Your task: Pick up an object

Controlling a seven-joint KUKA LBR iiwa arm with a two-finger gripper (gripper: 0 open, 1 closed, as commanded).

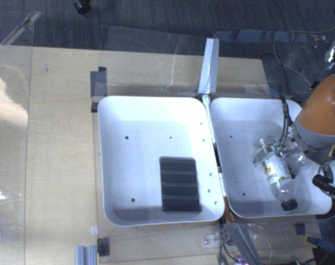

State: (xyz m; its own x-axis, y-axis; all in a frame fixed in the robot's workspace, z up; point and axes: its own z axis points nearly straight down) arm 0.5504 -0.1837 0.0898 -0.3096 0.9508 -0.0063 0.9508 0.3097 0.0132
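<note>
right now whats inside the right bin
A clear plastic bottle with a dark cap lies in the right bin, with the gripper over its upper end. The arm covers the bin's far right corner.

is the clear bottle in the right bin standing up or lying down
Lying down: the clear bottle stretches lengthwise across the right bin floor, dark cap sideways.

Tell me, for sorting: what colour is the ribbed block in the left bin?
Black, seen in the camera view: the ribbed block.

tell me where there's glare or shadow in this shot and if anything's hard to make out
Camera view: shadow pools along the left bin's near wall beside the black ridged block; pale glare streaks the bench at left; the clear bottle in the right bin blends with the pincer, so its outline is hard to read.
</note>
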